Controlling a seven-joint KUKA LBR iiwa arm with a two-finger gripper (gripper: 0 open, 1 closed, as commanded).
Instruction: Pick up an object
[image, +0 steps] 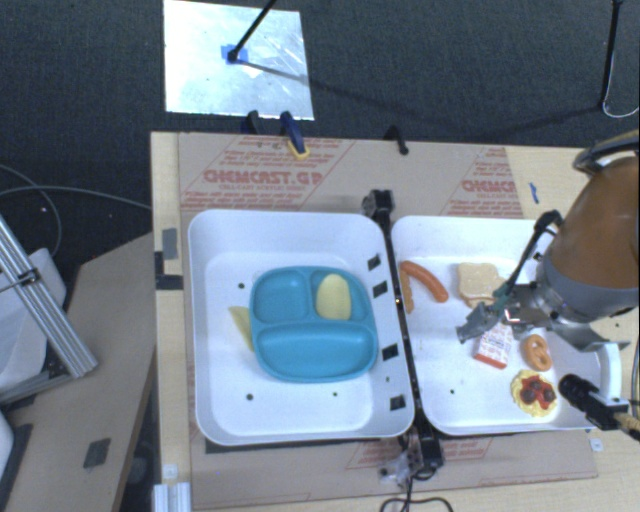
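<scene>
One red-white packet (493, 349) just beside the pincer (478, 325).

Below me, smooth glossy white plastic bins (290, 228), a matt blue plastic tray (312, 345), on printed brown cardboard (262, 172).

In the right bin (440, 415), open floor is seen at the front left, while the sausage (424, 280), bread (478, 282), packet (493, 348), pretzel (537, 351) and pizza (535, 392) are crowded towards the back and right. Much of the right side is covered by the arm (600, 250). The middle of the left bin (215, 400) is taken by the blue tray (313, 323); free floor is left along its front and back.
</scene>
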